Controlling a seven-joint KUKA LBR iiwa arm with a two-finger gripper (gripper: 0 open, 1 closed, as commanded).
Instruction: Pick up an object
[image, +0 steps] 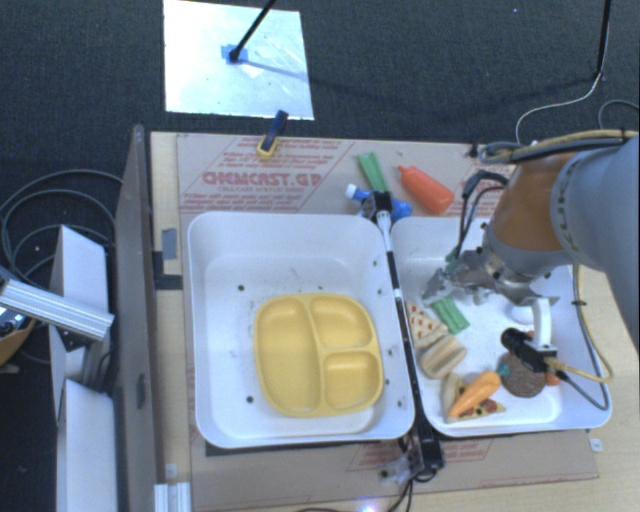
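Right bin (575, 415) packed with toy food: pizza slice (424, 324), bread roll (443, 356), orange carrot (474, 392), brown cookie (523, 381), green stick (450, 315). Green stick seen just under gripper (447, 287), near bin's left wall. Gripper lowered over stick; finger opening cannot be told, grasp not confirmed. Yellow divided tray (320, 353) seen in left bin (225, 300)
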